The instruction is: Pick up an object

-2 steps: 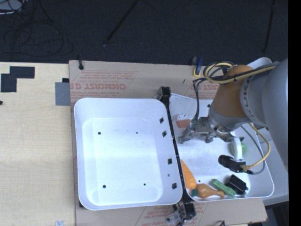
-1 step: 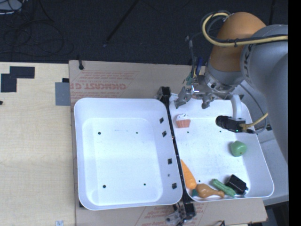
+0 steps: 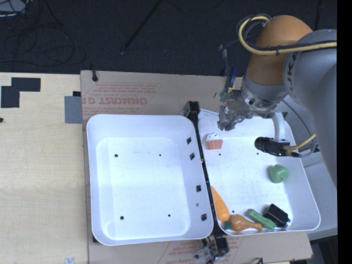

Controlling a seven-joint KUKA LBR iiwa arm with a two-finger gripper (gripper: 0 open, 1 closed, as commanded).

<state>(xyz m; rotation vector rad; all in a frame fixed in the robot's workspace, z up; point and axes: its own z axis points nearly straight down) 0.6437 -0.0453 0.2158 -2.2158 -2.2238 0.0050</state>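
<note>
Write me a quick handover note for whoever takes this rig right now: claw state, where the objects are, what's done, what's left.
Claw: over the right bin's far-left corner, above and just right of the small orange-red block; grip state unclear, nothing seen in it.
Objects, all in the right bin: green ball at right; carrot, tan piece, green piece and black piece along the near edge.
Done: approach only, nothing lifted.
Left: lower, grasp an object (the block looks nearest), lift.
</note>
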